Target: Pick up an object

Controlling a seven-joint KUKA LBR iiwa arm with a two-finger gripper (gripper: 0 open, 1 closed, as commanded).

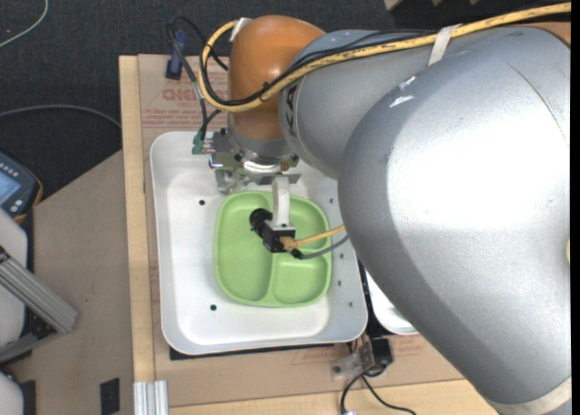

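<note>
- green divided dish [246,264] lies mid-bin in the white bin [181,250] at the view's left
- arm [453,178] hides most of the second bin [385,311]
- pincer [256,168] at the dish's far edge; spread or pressed, cannot tell
- brown counter [140,223]; dark floor [82,33]

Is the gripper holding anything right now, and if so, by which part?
Cannot tell. The gripper sits at the far rim of the green divided plate, but the wrist hides any hold.
</note>
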